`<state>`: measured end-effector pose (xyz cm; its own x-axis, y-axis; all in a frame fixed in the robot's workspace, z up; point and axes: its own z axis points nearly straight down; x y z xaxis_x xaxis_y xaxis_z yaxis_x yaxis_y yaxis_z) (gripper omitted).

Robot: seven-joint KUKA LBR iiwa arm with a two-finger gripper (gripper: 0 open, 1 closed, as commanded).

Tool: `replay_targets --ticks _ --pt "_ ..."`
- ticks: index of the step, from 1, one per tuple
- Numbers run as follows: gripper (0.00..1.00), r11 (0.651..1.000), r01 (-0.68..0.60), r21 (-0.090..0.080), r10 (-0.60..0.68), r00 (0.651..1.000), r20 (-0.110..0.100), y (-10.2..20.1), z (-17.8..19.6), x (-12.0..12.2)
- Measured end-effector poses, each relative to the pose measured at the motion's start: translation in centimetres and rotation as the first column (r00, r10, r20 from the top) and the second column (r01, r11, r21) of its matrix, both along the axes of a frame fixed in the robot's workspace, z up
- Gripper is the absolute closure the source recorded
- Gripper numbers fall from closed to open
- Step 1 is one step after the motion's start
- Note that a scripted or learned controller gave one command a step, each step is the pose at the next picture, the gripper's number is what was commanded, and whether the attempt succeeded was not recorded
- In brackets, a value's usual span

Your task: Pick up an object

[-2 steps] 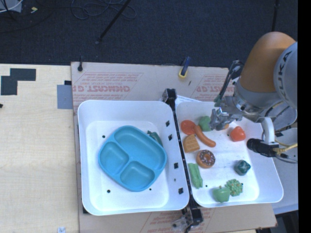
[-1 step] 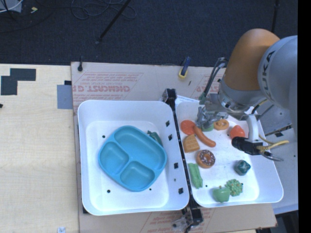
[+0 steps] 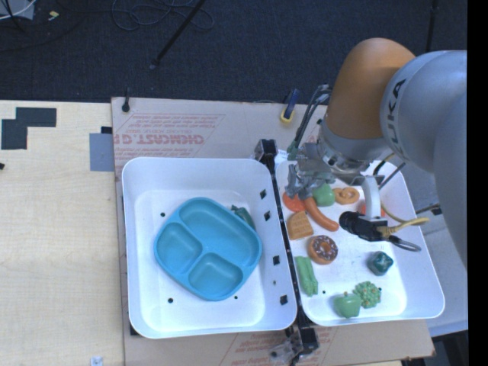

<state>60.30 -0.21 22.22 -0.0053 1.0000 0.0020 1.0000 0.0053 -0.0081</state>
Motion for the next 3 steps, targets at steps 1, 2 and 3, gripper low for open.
replay_targets --ticks 1,2,3 --pt "1.0 1.0 -0.001 0.0 0.001 1.0 0.001 6.4 -0.3 0.7" --pt "1.0 1.0 0.002 -0.002 -0.002 1.0 0.001 8.7 1.0 1.4" --pt "1.0 1.0 0.004 -0.004 -0.004 1.0 -0.002 9.4 0.4 0.2"
